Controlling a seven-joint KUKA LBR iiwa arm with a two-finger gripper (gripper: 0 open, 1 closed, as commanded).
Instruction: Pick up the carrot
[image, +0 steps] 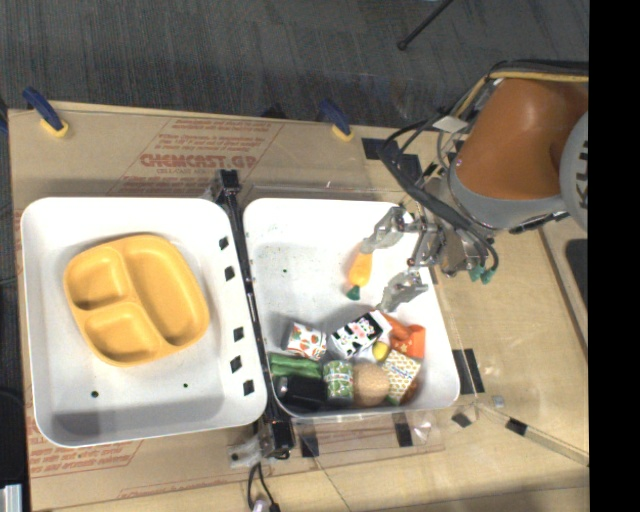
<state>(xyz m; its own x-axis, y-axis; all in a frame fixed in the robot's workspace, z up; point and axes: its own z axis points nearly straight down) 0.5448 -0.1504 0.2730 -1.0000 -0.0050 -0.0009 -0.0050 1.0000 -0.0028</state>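
Lying loose: one carrot (360, 270), seemingly ungrasped.

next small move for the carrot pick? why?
Probably shift the gripper a little toward the left bin, then lower it. The fingers are spread open, but the carrot lies just beside them on the right bin's floor, not between them. It sits apart from the pile of toys at the near end, so there seems to be room to straddle it.
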